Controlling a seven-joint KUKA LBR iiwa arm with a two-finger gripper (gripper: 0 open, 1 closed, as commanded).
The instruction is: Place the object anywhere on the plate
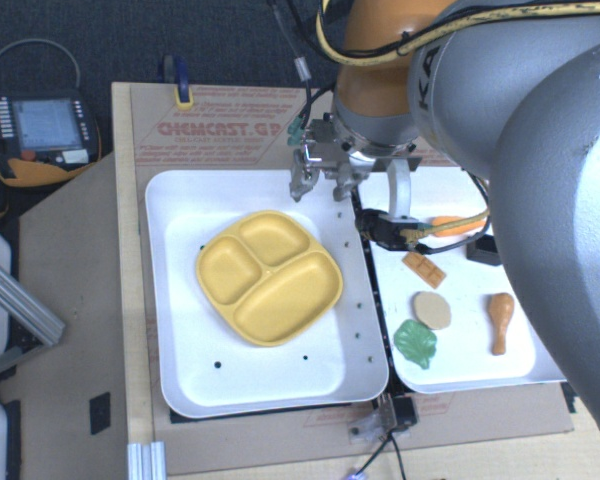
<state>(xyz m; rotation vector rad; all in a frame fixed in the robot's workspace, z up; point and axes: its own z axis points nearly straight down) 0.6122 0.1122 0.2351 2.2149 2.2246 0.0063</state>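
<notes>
Yellow plate (pixel 270 278), one, in left bin (pixel 170 268), one carrot (pixel 455 225), one drumstick (pixel 500 318) in right bin (pixel 480 368), end effector (pixel 320 186) spread

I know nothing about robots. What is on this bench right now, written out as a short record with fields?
plate: yellow plate, three compartments, nothing on it
plate location: left bin
claw: claw at the left bin's far edge, past the plate
right bin contents: green leafy piece, pale round piece, brown drumstick, tan block, orange stick
task: not yet done
</notes>
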